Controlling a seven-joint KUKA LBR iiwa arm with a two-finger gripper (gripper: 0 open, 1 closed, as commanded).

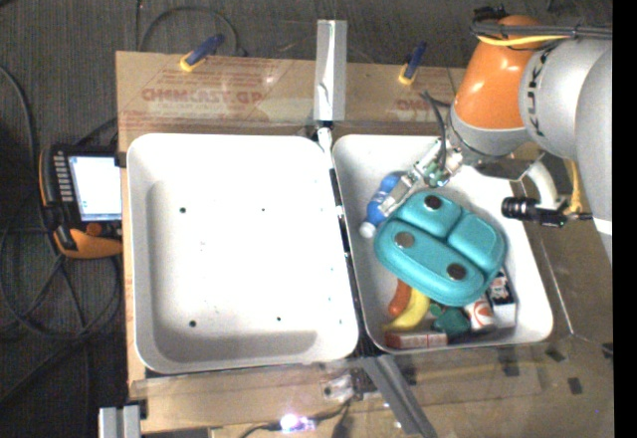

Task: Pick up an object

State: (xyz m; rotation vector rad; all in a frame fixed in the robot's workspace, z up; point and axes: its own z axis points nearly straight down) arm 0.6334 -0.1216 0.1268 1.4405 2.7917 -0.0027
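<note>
The teal plastic piece (443, 249) lies tilted on top of the heap in the right bin (537, 322), so it is the easiest thing to reach. Under it a yellow object (406, 305) and a red box (413, 337) stick out near the front wall, and a blue bottle (381, 202) lies at its upper left. The gripper (430, 170) hangs just above the piece's upper edge; whether its fingers are open or closed I cannot tell. The left bin (149, 227) sits beside on the tabletop (229, 93).
</note>
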